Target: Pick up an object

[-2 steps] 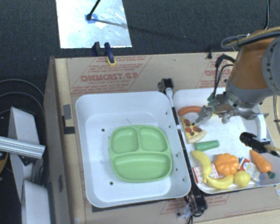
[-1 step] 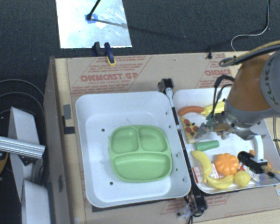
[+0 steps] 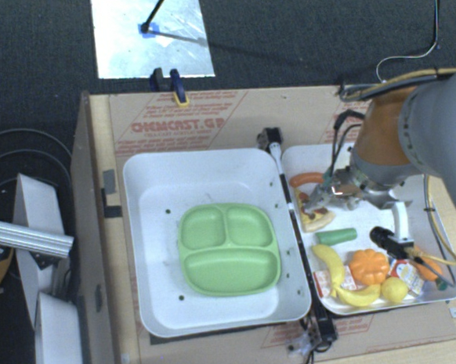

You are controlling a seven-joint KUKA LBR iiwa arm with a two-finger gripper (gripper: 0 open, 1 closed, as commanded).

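Camera view: red "CHEMCAST GP" lettering on the brown board, pincer grip impossible to tell.

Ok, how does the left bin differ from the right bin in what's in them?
The left bin holds a green divided plate lying flat in its middle, while the right bin holds a crowd of small toy foods, among them a banana, an orange pumpkin and a lemon. The left bin shows much bare floor; the right bin's near end is packed. The gripper is over the right bin. Both are shallow and white.
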